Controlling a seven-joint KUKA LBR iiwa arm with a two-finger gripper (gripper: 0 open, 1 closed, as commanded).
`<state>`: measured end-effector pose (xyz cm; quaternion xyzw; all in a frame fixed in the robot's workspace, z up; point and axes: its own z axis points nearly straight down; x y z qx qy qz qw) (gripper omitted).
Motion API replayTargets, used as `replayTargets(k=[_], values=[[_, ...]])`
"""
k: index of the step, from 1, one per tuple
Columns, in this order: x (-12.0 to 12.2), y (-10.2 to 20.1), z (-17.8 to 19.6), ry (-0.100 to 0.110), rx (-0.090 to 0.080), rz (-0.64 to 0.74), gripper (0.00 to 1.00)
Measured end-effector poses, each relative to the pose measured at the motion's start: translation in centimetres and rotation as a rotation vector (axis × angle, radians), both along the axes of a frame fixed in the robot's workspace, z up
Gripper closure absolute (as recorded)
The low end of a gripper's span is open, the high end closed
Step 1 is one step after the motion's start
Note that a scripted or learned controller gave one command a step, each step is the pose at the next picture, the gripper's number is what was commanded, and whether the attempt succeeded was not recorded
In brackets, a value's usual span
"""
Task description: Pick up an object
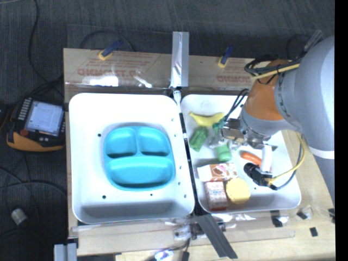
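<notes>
Arm low over the right bin, nothing lifted yet.

The gripper (pixel 227 136) hangs among the toys in the right bin (pixel 291 197), near a green block (pixel 224 154) at its 6 o'clock and a yellow banana (pixel 206 118) at 11 o'clock. The wrist hides how it is set, so a grasp cannot be told; picking seems undone. The left bin (pixel 81 145) holds a blue tray (pixel 140 156).

Glossy blue plastic tray (pixel 139 157) in a smooth white plastic bin (pixel 87 162) well left of the claw (pixel 225 135), shiny yellow toy banana (pixel 206 117) just beside it, matt brown cardboard counter (pixel 130 67) behind, dark rough carpet floor (pixel 109 10)
</notes>
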<state>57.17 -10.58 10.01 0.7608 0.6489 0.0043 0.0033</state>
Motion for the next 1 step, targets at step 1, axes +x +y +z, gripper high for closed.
replayTargets(k=[1], values=[[1.01, 7.11, 11.01, 0.012, -0.004, 0.388, 1.00]])
